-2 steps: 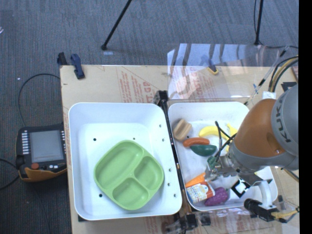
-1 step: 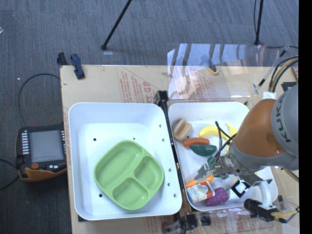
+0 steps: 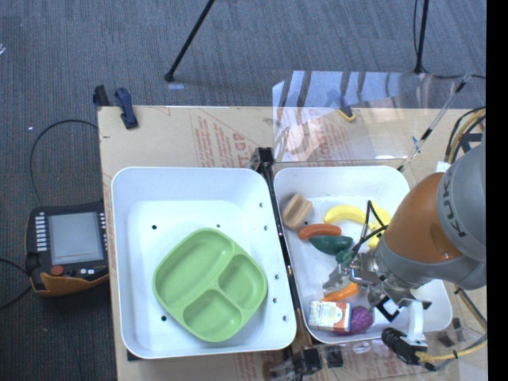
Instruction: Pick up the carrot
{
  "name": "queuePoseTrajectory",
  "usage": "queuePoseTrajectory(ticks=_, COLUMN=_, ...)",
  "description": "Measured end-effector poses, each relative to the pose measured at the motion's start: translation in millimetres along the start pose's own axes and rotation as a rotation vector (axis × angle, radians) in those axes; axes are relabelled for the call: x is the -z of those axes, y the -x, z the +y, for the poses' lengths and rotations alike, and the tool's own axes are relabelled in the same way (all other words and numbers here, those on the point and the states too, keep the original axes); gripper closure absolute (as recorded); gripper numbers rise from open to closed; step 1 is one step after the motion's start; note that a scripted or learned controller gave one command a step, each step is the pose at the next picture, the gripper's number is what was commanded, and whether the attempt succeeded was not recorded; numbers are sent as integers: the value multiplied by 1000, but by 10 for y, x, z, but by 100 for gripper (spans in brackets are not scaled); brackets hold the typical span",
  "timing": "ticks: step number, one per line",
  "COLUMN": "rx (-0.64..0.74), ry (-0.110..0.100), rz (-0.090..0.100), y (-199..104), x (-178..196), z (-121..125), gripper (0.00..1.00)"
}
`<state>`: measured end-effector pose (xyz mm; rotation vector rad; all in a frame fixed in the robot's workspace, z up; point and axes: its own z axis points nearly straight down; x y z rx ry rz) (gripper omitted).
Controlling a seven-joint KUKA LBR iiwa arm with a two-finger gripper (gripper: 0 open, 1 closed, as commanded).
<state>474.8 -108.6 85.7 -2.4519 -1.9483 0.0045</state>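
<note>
The carrot [image 3: 342, 292] is a small orange piece lying in the right bin [image 3: 397, 182], toward its front. My gripper [image 3: 350, 275] hangs low over the bin right above the carrot's far side, at the end of the orange-banded arm [image 3: 421, 228] coming in from the right. The gripper's metal tip hides part of the carrot, and I cannot make out whether it touches it.
A carton [image 3: 329, 314] and a purple item [image 3: 360, 320] lie just in front of the carrot. Behind it are a dark green vegetable [image 3: 331, 244], a red sausage [image 3: 319, 231], a banana [image 3: 352, 213] and a tan block [image 3: 298, 209]. The left bin [image 3: 135, 213] holds a green divided plate [image 3: 209, 283].
</note>
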Motion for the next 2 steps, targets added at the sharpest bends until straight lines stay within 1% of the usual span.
queuePoseTrajectory(ticks=1, rx=1, ry=-7, rz=4, y=-11, x=83, z=-9, gripper=100)
queuePoseTrajectory(ticks=2, rx=-252, ry=2, rz=-1, y=-589, x=1006, z=-91, gripper=100)
